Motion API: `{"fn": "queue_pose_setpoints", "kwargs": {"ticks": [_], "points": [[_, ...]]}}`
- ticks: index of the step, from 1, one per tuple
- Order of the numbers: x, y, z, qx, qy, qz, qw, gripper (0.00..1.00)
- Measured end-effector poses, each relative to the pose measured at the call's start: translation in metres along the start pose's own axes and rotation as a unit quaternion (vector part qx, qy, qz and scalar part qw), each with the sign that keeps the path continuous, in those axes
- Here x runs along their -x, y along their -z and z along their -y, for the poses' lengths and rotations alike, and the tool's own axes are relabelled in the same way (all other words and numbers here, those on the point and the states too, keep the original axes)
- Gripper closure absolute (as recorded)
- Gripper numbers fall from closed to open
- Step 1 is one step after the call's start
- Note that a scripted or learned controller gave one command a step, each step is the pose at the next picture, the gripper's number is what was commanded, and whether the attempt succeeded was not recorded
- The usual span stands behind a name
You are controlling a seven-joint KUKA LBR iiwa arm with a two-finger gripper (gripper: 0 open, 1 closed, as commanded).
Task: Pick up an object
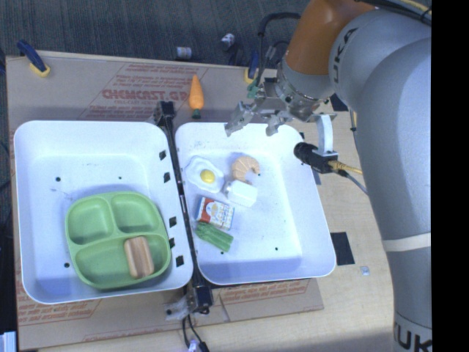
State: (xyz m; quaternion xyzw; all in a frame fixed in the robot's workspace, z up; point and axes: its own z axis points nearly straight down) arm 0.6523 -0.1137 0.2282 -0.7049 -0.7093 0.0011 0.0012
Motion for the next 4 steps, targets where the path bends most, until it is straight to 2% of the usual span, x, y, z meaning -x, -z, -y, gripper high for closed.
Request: {"fn": "queue_pose_setpoints", "kwargs": {"ticks": [1, 2, 3, 4], "points": [[-0.017, -0.137, -0.004, 0.0, 0.0, 0.0, 1.0, 0.0], [-0.018, -0.126, -0.005, 0.0, 0.002, 0.0, 1.0, 1.0], [-0.076, -0.035, -0.005, 0.002, 0.0, -0.001, 1.0, 1.0], [-0.075, -0.036, -0.004, 0.001, 0.0, 0.0, 1.0, 0.0]]}}
